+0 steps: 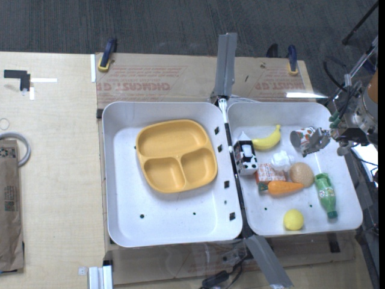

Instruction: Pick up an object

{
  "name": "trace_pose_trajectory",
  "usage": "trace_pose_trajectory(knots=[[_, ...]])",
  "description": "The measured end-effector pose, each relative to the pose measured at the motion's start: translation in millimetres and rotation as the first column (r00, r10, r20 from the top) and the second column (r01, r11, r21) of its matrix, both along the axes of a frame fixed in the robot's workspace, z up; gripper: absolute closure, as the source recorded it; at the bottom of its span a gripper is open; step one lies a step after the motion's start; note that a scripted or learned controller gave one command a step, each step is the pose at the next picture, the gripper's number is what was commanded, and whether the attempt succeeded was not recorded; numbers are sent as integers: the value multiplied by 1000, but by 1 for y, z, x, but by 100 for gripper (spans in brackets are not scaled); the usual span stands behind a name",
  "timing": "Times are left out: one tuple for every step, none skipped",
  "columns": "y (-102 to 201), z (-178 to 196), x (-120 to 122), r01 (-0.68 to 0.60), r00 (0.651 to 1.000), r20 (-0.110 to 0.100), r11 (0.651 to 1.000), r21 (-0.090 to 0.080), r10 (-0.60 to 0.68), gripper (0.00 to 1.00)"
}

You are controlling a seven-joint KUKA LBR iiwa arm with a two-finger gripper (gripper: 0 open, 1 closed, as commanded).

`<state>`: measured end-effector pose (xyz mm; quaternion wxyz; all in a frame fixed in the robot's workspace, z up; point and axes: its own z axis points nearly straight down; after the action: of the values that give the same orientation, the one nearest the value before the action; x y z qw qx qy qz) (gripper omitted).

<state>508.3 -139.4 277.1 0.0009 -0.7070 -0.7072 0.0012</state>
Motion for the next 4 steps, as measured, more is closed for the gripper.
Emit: trace_pose_trajectory(knots=[[-1,8,1,1,1000,-1,1000,-1,-1,100],[0,8,1,1,1000,-2,1000,-1,-1,0],[-38,-136,-19,13,1000,1,1000,1,-13,0],[-73,-181,25,-95,995,9,996,3,95,0]])
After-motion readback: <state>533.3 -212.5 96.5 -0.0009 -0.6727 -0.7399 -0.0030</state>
